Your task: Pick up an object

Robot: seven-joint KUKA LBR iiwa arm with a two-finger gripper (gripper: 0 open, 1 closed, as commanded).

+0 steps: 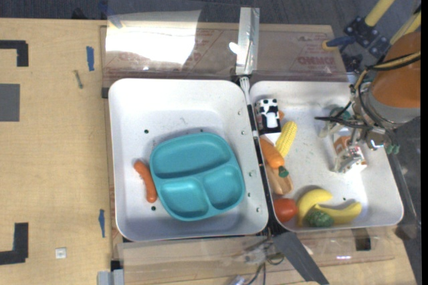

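Over the right bin [394, 207] the gripper [349, 155] hangs low near the bin's right-hand middle, orange band of the arm [401, 86] just above it. Fingers are a blur of metal and cable — cannot tell whether they are parted or closed, and nothing is clearly seen between them.

Candidate things sit mostly along the right bin's left wall and front: a black-and-white toy cow [269, 114] at the back, a corn cob [287, 136] beside it, a carrot [271, 153] below that, a tomato [285, 209] at the front corner, and a banana [331, 204] with a small green item [319, 219] touching it. All are apart from the gripper; the banana is nearest. In the left bin [127, 103] a teal divided plate [196, 174] lies with a sausage [146, 181] just beside its left edge.

Judgement: the step is approach and descent, pick not yet made. To do it well — choose one isolated target, probably the banana or corn, centre over it, align the fingers across its narrow width, go fully down before closing. The items along the wall are crowded, so a side approach risks nudging neighbours.
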